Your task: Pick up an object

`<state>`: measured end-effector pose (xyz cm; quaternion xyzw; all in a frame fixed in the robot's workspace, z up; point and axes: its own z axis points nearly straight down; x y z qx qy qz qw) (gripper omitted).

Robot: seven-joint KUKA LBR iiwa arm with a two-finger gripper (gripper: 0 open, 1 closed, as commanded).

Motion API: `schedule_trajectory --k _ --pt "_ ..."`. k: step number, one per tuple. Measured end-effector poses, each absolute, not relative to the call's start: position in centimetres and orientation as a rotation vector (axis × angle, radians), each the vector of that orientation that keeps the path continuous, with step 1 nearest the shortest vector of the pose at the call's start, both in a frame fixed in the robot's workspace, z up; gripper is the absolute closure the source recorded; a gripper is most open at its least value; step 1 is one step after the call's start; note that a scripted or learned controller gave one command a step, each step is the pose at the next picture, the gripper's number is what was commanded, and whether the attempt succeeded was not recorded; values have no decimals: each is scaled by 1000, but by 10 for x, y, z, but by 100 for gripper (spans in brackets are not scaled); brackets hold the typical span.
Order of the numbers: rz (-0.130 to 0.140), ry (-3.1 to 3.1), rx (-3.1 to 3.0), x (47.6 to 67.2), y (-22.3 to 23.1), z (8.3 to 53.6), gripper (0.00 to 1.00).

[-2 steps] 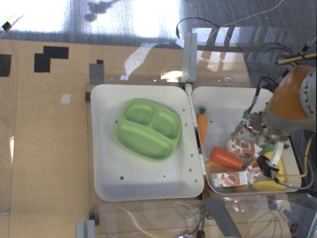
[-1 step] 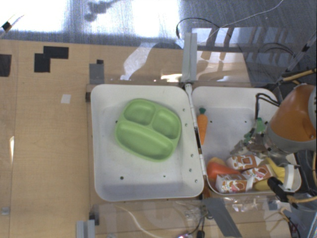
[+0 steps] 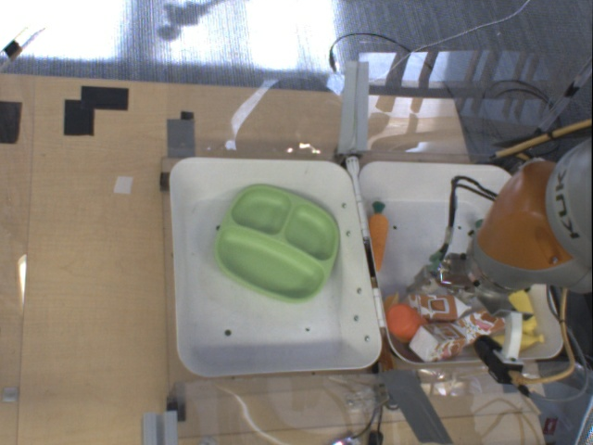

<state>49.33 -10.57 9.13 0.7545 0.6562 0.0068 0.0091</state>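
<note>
The right bin (image 3: 408, 193) holds several small things: a toy carrot (image 3: 378, 236) by its left wall, an orange ball (image 3: 403, 322) near the front, brown-and-white snack packets (image 3: 443, 318) beside the ball, and yellow pieces (image 3: 523, 327) at the far right. My gripper (image 3: 451, 276) hangs low over the middle of this bin, just above the packets, under the arm's orange band (image 3: 523, 222). The wrist hides the fingers. The left bin (image 3: 213, 341) bears a green divided plate (image 3: 278, 241).
A metal divider rail (image 3: 353, 109) runs back from between the bins. Black cables (image 3: 463, 193) loop over the right bin's back half. The wooden bench (image 3: 83, 276) lies to the left, with black marker patches (image 3: 93, 108) at its far edge.
</note>
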Motion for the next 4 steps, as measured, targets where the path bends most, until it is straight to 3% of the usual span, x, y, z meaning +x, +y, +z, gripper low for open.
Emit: schedule_trajectory --k 1,2,3,4 --pt "8 2281 2153 489 -92 105 0" --pt "7 2546 1831 492 -63 185 0" --pt "18 2202 2224 492 -102 90 0" --pt "27 2201 2218 495 -100 103 100"
